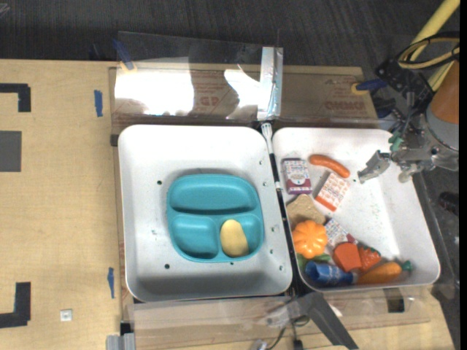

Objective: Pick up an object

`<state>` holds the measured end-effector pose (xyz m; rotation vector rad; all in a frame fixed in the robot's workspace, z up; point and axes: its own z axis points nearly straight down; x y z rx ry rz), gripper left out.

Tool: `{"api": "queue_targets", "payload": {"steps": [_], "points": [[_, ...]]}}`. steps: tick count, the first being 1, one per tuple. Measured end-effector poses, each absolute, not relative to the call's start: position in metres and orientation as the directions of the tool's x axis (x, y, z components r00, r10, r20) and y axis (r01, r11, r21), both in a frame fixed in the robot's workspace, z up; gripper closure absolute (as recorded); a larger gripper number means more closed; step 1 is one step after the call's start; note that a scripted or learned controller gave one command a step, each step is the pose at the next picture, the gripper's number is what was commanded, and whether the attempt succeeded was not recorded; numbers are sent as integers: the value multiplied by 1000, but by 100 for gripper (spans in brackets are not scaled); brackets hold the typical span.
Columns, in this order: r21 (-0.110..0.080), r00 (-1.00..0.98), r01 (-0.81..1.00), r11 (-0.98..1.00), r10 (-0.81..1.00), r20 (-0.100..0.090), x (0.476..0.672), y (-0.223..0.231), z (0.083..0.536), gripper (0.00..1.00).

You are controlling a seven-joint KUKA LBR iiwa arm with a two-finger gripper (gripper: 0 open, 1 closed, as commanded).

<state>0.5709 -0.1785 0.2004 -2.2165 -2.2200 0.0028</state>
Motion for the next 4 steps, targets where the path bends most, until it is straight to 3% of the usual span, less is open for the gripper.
{"api": "queue_targets", "payload": {"steps": [1, 2, 3, 4], "points": [[3, -36, 999, 36, 999, -1, 623, -175, 106, 0], [17, -169, 985, 169, 986, -9, 663, -131, 96, 0], [17, -171, 985, 171, 985, -7, 663, -130, 108, 100], [6, -249, 969, 249, 969, -1, 668, -72, 192, 100]]}}
